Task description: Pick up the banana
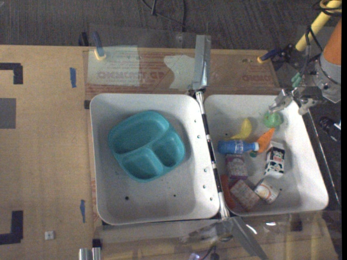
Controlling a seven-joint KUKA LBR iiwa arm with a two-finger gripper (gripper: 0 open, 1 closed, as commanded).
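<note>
My two-finger metal gripper [290,99] hangs empty with fingers apart over the right white bin's [317,161] far corner, staged above the clutter, while the small curved yellow banana [245,129] lies below-left (beside the blue bottle [237,146]).

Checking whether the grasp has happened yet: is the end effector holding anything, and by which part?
Nothing is held. The end effector is above the right bin's far corner, apart from the banana, which lies in the bin.
</note>
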